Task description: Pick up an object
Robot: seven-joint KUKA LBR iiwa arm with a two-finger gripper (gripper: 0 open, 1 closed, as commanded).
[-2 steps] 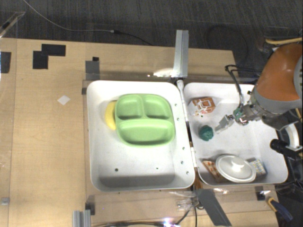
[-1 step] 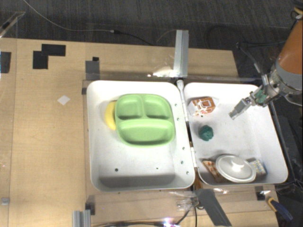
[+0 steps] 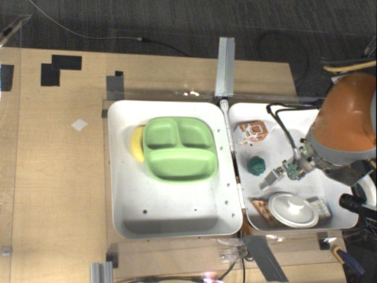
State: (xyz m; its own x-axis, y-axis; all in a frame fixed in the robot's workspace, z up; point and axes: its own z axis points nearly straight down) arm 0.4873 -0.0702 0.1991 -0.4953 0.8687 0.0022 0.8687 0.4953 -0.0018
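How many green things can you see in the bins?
2: the green divided tray in the left bin, and a small green ball in the right bin. More may hide under the arm.

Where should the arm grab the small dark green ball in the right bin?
Probably straight from above, closing across the middle of the green ball. It looks small and roundish, with bare floor of the right bin around it, apart from the orange-and-white packet above.

1. The arm (image 3: 347,119) comes in from the right edge of the bench, its orange band uppermost with a grey section just below.
2. The wrist slants down and leftward over the right bin (image 3: 306,114).
3. The gripper (image 3: 272,178) hangs near that bin's middle, pointing toward its front-left corner.
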